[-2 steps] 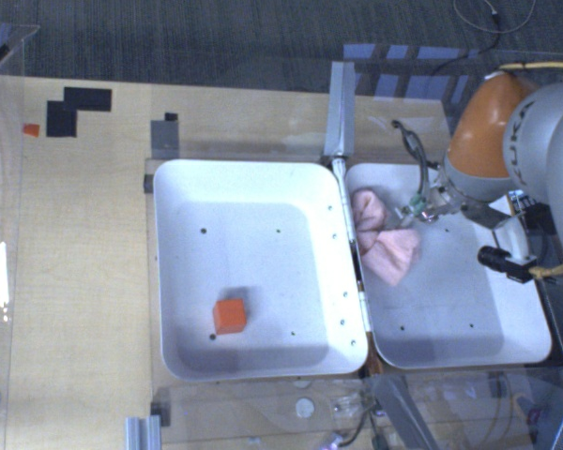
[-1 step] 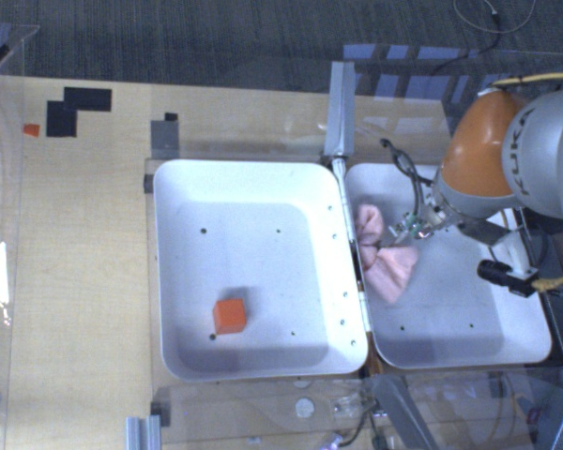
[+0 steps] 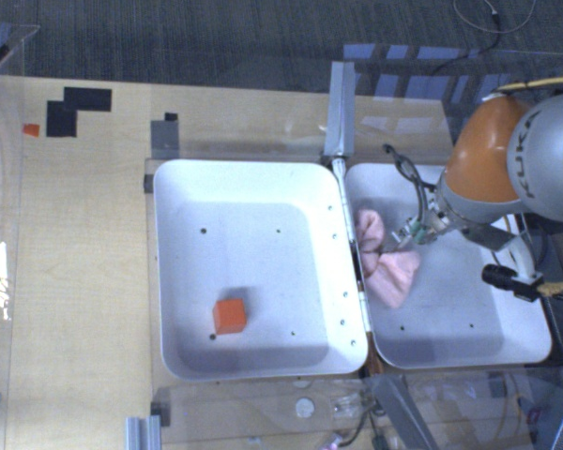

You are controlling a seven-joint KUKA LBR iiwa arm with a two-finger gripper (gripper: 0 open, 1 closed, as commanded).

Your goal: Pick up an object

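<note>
- Pink and soft-looking, a crumpled cloth-like object lies in the right bin, hard against that bin's wall at nine o'clock; it has two lobes, a smaller one toward twelve o'clock and a broader one toward five o'clock
- Grey with an orange band, the arm enters from three o'clock and slants down over the right bin; a black cable loops off its wrist toward twelve o'clock
- At the arm's tip the jaws sit at the pink object's three o'clock edge, just above or touching the notch between its lobes; from this height I cannot tell how far apart the jaws stand, nor whether any of the pink object lies between them
- White and shallow, the left bin adjoins the right bin along a shared divider; a small orange block rests on its floor toward seven o'clock, well apart from the arm
- Pale wood makes up the tabletop around both bins; black tape shapes and a tiny orange square mark its ten o'clock corner
</note>
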